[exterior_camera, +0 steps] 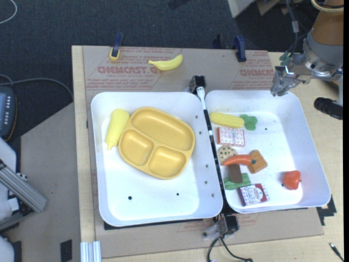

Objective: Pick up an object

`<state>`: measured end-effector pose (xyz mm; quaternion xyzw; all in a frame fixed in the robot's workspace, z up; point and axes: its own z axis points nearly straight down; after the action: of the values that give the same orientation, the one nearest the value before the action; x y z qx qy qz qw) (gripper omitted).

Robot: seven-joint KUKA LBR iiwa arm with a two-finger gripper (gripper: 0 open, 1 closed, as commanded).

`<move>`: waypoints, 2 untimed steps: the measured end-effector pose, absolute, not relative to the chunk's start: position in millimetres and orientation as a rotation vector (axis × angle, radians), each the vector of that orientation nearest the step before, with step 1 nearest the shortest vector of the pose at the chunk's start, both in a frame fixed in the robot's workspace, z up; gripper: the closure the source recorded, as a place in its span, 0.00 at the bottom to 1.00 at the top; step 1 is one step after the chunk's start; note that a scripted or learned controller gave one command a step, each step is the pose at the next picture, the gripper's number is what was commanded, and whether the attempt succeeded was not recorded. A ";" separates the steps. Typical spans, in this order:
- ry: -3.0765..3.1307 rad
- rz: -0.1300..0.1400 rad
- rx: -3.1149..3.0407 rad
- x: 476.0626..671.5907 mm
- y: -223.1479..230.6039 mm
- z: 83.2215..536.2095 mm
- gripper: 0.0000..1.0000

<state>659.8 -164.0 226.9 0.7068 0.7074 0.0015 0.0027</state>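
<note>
Right now the gripper [281, 86] hovers over the right bin's [305, 125] far rim, its opening unreadable; descending there risks striking plastic, missing the toys.

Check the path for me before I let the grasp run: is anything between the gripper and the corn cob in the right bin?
Nothing visible is. The gripper hangs over the right bin's far rim, and bare white floor separates it from the corn cob.
</note>
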 end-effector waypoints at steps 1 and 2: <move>2.228 0.001 2.217 651.5 -112.6 233.8 1.00; 2.229 0.000 2.218 629.5 -59.4 241.6 1.00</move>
<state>629.5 -59.4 241.6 0.7053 0.7089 -0.0001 -0.0014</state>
